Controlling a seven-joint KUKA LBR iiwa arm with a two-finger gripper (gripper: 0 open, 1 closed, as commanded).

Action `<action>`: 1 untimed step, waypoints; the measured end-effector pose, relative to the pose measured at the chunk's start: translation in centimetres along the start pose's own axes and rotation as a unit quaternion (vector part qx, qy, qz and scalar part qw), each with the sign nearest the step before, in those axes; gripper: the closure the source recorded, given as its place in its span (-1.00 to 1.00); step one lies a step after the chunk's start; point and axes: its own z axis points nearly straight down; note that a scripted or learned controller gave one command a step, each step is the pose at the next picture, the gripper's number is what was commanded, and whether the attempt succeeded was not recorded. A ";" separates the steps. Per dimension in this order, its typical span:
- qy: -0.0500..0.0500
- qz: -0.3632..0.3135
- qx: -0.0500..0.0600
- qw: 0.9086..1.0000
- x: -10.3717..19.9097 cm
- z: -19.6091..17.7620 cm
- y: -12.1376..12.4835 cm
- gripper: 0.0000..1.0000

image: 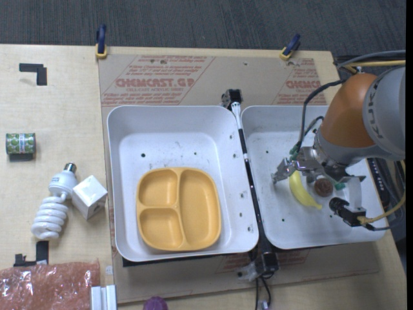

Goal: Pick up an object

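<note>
A yellow banana [303,192] lies in the right white bin [271,141], near its front right part. A small brown round thing [321,187] sits just right of the banana. My gripper [285,172] is low in this bin, right at the banana's upper left end, with the grey arm and its orange band [348,112] above it. Nothing can be seen held in the gripper. The left white bin [129,141] holds a yellow divided plate [179,208].
Outside the bins on the left of the bench lie a spiral light bulb [53,202], a white cube box [90,196], a green can [20,144] and a pink mesh bag [48,286]. A black hinge strip [246,166] runs between the bins.
</note>
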 end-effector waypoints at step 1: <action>-0.001 0.001 -0.001 1.000 -0.1 -1.0 0.1 1.00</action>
